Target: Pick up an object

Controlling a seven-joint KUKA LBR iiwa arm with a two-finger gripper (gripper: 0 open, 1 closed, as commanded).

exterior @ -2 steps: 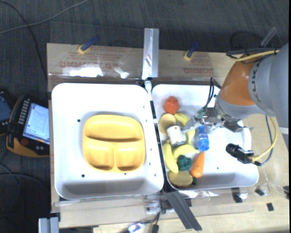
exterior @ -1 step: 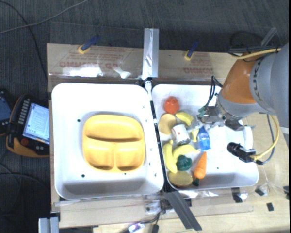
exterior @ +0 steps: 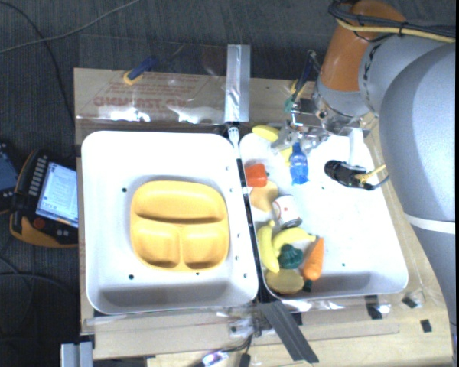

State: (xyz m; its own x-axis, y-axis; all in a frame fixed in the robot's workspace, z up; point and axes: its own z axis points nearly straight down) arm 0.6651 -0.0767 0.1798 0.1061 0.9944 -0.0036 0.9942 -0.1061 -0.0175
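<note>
Camera view looks down on a blue bottle (exterior: 298,165) in the right bin (exterior: 359,239), directly below the claw (exterior: 298,138) and so close to its tip that contact cannot be judged. How far the claw is open cannot be told, nor whether it has hold of anything.

Just left of the claw lies a small yellow fruit (exterior: 265,134). Below and to its left sits an orange block (exterior: 255,174). Farther below come a white cup (exterior: 286,208), a banana (exterior: 268,248), a green item (exterior: 291,257) and a carrot (exterior: 314,260), crowded against the bin's left wall.

Well to the left of the claw, the left bin (exterior: 107,167) holds a yellow divided tray (exterior: 180,224). Both bins rest on a tan bench (exterior: 92,90) with a clear plastic sheet (exterior: 157,98) and a silver strip (exterior: 238,82) along its far side. Dark carpet (exterior: 30,37) surrounds the bench. Far left of the claw, a handheld controller (exterior: 47,199) with a lit screen lies on it.
</note>
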